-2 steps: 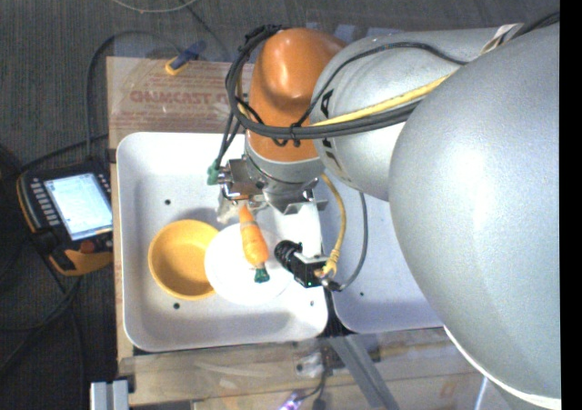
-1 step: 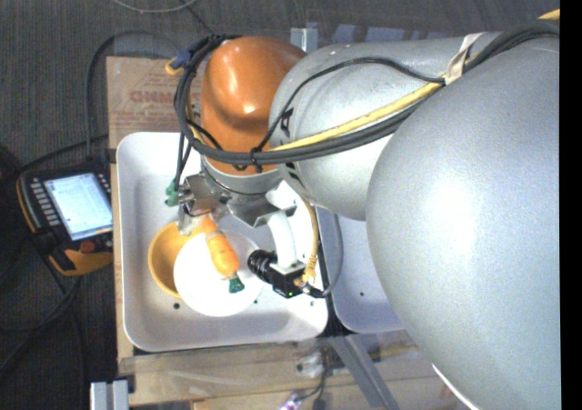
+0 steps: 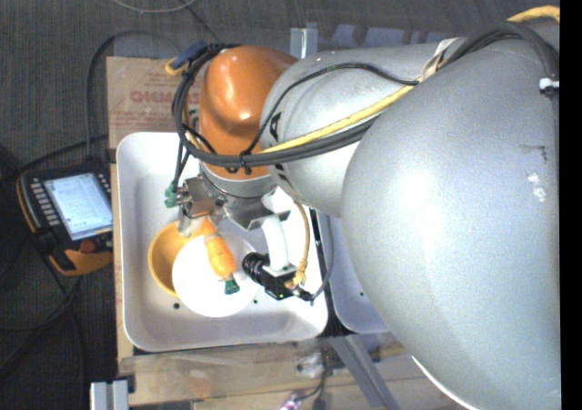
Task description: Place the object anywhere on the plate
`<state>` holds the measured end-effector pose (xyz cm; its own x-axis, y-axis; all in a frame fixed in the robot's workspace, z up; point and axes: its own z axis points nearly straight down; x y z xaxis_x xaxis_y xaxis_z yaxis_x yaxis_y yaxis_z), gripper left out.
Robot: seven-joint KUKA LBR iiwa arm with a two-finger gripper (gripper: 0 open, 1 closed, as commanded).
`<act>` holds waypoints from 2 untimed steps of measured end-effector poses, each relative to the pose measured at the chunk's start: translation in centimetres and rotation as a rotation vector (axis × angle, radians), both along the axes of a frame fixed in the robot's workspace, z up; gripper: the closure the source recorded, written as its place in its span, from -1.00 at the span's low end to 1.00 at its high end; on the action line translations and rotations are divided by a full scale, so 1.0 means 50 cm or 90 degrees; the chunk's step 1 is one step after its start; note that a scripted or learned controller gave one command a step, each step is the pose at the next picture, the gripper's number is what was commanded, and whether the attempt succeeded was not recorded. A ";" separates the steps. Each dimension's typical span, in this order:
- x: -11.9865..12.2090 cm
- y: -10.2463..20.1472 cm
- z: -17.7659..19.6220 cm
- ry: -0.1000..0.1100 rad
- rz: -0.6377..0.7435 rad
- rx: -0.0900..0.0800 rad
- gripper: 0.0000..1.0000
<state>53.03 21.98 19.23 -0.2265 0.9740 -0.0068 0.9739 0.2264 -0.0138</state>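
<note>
Carrot (image 3: 219,256) just below gripper (image 3: 202,217) — over white plate (image 3: 205,295).

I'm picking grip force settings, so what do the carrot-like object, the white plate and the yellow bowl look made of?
Carrot: probably moulded plastic, smooth orange with a slight sheen and a green end.
White plate: plastic or ceramic; matte, even white, I cannot tell which.
Yellow bowl: probably plastic, uniform glossy yellow.

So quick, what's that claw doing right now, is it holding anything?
Claw: cannot be told whether it is open or closed. It sits at the top end of the carrot, which lies over the white plate.
</note>
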 end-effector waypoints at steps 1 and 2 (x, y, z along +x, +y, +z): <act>-0.003 0.002 0.004 0.009 0.002 -0.003 1.00; -0.012 0.012 -0.017 0.001 0.122 0.002 1.00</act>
<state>52.42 22.60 18.39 -0.4082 0.9129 -0.0029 0.9128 0.4081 -0.0141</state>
